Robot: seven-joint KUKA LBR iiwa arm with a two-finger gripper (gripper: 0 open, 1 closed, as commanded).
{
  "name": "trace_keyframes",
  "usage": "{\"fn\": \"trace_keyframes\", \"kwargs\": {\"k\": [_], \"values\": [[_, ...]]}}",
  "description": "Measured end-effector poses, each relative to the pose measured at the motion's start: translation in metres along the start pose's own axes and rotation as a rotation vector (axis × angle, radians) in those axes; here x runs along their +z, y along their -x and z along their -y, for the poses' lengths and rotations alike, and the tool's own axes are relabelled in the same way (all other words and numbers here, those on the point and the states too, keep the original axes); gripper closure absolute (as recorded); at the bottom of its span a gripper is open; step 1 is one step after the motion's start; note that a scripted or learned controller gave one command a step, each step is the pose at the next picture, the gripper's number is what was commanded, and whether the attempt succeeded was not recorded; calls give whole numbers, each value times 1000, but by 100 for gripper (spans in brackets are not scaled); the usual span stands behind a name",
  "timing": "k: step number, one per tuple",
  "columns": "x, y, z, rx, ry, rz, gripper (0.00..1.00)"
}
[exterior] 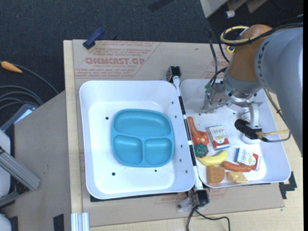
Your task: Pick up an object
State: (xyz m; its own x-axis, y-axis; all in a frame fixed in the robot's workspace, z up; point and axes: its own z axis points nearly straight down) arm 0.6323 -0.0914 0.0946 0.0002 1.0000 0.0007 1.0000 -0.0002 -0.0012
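The hand (pixel 210 105) (finger spread impossible to tell) hangs low in the right bin (pixel 278 162).

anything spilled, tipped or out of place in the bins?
Nothing stands out. The blue divided plate lies flat in the left bin. The toy food, including a banana and carrot, sits loosely jumbled inside the right bin.

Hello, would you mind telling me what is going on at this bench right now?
A grey KUKA arm reaches in over the right bin, its gripper low over the bin's far end with nothing visibly held. The toy food lies at the near end: a banana, a carrot, a sausage and two small cartons. The left bin holds a blue divided plate.
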Motion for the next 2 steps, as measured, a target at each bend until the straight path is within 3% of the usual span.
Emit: {"fn": "trace_keyframes", "kwargs": {"k": [1, 2], "values": [[0, 0, 0, 0, 0, 0, 0], [11, 9, 134, 1, -1, 0, 0]]}}
